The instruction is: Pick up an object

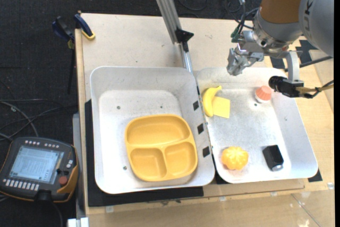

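Yellow plastic banana [211, 96] lay untouched, frame centre-right | grey two-finger gripper [236, 67] hovered above-right, grip state unclear, nothing visibly held | pick pending

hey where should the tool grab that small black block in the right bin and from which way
Probably from straight above, closing across the short sides of the small black rectangular block. It lies flat near the front of the right white bin, with open floor around it; the orange round fruit sits well apart on its left.
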Available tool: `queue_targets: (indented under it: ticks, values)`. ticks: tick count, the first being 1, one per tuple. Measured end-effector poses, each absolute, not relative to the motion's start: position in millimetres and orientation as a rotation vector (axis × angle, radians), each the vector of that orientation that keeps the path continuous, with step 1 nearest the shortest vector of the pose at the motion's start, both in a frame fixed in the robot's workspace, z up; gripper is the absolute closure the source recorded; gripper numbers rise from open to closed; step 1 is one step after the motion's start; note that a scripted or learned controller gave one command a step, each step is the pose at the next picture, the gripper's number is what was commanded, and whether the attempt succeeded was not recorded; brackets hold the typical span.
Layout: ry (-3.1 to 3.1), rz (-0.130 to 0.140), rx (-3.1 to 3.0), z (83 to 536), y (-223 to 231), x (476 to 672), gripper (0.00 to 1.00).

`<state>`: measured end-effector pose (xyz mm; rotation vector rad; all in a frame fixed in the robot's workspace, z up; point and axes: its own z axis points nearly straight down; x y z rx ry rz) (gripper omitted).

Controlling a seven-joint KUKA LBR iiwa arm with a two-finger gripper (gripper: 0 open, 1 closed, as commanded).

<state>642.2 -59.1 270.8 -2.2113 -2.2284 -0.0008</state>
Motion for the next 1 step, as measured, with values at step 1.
queue_targets:
  ticks: [1]
  values:
    - [-2.228,0.000,-2.210,266.2,-7.2,617.5,1.00]
